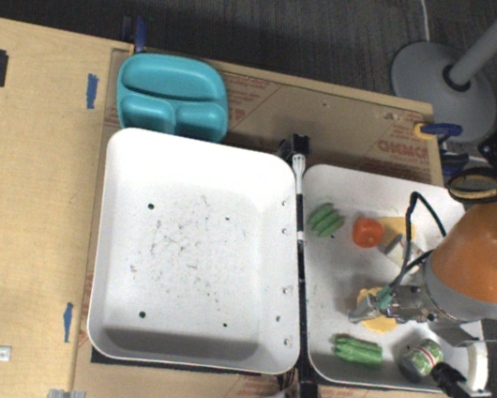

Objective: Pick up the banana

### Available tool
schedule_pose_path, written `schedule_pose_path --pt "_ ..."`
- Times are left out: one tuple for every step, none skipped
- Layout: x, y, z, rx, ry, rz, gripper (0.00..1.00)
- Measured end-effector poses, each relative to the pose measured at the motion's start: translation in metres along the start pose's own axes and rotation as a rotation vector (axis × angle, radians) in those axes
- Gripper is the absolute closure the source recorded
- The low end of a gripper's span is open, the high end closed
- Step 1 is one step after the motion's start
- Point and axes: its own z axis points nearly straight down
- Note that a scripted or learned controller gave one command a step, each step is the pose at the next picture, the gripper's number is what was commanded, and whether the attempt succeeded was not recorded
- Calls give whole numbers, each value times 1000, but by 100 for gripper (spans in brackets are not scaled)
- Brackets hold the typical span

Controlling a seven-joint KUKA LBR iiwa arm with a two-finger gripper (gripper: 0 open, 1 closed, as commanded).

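Grey arm (481, 258) is reaching from three o'clock, gripper (373, 304) hovering over the banana (379, 314) in the right bin (355, 188), seemingly lining up a grasp, next needing a clean descent.

arm (476, 257) from right, gripper (372, 306) low

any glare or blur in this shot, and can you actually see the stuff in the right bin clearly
Camera view: even, soft lighting, with no strong glare on the white bins; a dark shadow runs under the left bin's near edge. The fixed scene is sharp, but the arm is slightly soft, and the claw sits over a yellow item, making that spot hard to read. The green pieces and the orange-red item are small but distinct.
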Motion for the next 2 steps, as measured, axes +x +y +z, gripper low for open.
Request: schedule_pose_path --pt "15 -3 21 7 2 363 100" --pt "15 -2 12 5 1 363 100"
